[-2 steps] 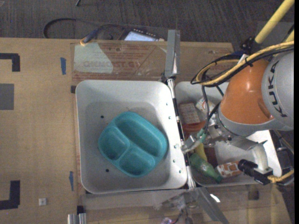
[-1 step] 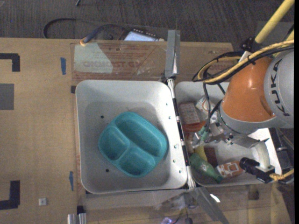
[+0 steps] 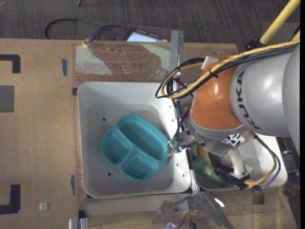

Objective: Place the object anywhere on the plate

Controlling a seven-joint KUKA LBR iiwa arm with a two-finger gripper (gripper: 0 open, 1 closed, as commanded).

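Note:
A teal plate (image 3: 134, 147) with three compartments lies tilted in the left white bin (image 3: 90, 128), toward its right side. The grey arm with the orange band (image 3: 214, 106) reaches in from the right and hangs over the divide between the bins. My gripper (image 3: 175, 146) pokes out from under the wrist right at the plate's right rim, mostly hidden by the arm. In the right bin (image 3: 281, 173) lie a green bottle-like object (image 3: 208, 169) and a white object (image 3: 237, 163), partly covered by the arm.
Cables loop around the wrist and run down into the right bin. A cardboard sheet (image 3: 119, 61) and a metal post (image 3: 175, 51) stand behind the left bin. The wooden bench (image 3: 38, 137) stretches to the left.

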